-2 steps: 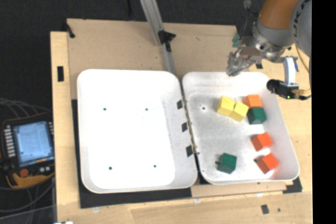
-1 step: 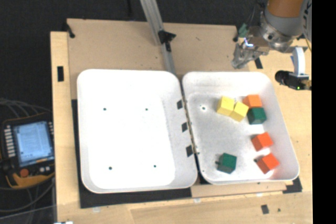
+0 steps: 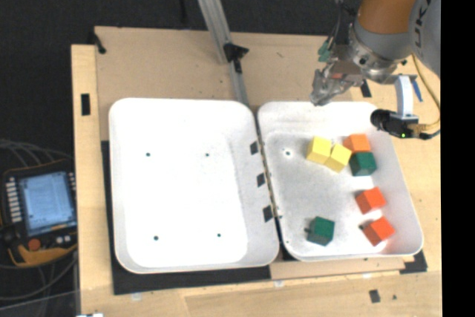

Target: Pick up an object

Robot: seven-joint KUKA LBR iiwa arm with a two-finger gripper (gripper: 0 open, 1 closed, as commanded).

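Observation:
The right bin (image 3: 297, 230) holds several small blocks. Two yellow blocks (image 3: 329, 153) lie side by side near its middle, with an orange block (image 3: 358, 142) and a dark green block (image 3: 363, 163) just to their right. Two more orange blocks (image 3: 369, 199) (image 3: 378, 230) sit by the right wall, and another green block (image 3: 320, 230) rests near the front. My gripper (image 3: 323, 94) hangs above the bin's back rim, behind the yellow blocks and apart from all of them. Nothing shows between its fingers.
The left bin (image 3: 182, 182) lies beside the right one, separated by a hinged divider. A slanted metal pole (image 3: 211, 7) rises behind the bins. A tablet-like pendant (image 3: 41, 208) sits off the bench at the left.

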